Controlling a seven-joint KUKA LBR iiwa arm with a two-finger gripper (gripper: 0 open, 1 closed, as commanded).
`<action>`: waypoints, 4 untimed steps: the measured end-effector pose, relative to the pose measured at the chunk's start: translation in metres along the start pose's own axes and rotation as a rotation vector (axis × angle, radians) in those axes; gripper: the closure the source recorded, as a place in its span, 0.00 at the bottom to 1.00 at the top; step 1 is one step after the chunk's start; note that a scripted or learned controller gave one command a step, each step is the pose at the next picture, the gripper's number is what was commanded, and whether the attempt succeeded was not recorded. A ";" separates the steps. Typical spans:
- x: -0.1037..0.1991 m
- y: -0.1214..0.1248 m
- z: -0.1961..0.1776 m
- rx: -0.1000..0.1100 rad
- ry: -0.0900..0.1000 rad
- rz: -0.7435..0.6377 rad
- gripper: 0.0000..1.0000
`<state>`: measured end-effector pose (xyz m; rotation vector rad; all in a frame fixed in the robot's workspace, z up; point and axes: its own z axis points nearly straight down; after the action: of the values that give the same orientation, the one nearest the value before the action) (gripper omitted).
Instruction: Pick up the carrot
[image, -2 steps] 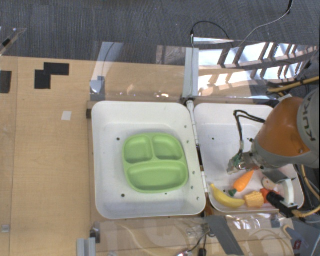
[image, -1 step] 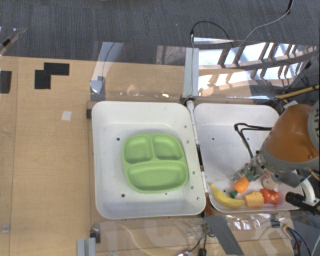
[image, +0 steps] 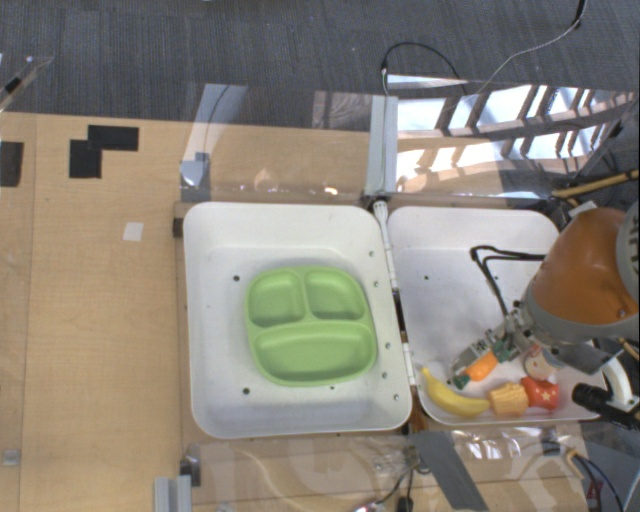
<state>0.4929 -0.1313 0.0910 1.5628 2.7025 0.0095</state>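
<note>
camera view: carrot (image: 482, 367) lies at the tool (image: 478, 361), grip state unclear.

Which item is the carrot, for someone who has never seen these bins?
Start at the right bin and go to its near edge, where the food lies. The carrot is the small orange piece at the end effector, just above the banana. Its neighbours differ: the banana is long, curved and yellow, the cheese blocky, the tomato red and round.
</note>
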 end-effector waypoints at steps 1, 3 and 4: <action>0.000 0.003 -0.012 -0.005 0.000 -0.002 1.00; -0.058 -0.035 0.001 0.003 -0.002 0.099 1.00; -0.038 -0.008 0.000 0.002 -0.002 -0.629 1.00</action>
<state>0.5051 -0.1685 0.0915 0.6497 3.0513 -0.0044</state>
